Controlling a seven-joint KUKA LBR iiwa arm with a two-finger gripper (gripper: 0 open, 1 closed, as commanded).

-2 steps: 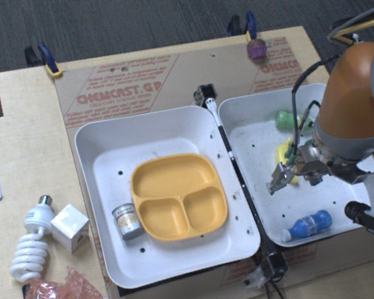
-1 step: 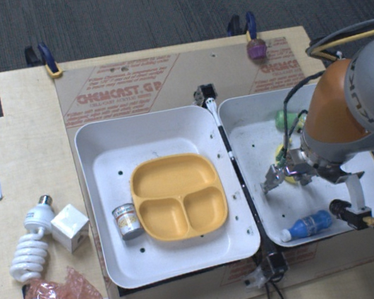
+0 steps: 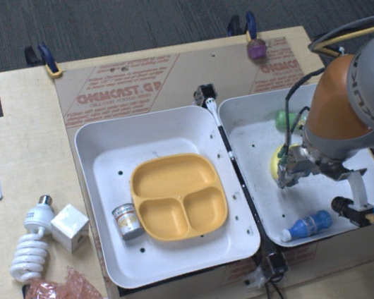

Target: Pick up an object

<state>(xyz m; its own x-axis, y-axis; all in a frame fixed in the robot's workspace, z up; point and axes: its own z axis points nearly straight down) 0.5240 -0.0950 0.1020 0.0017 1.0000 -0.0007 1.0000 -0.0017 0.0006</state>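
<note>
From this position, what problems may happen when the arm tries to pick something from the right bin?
1. The claw sits low over a yellow object that the arm mostly hides, so the grasp may land off-centre and slip.
2. A green object lies close behind it, and the wrist may bump it.
3. The blue bottle lies on its side near the front wall of the right bin and may roll if touched.
</note>
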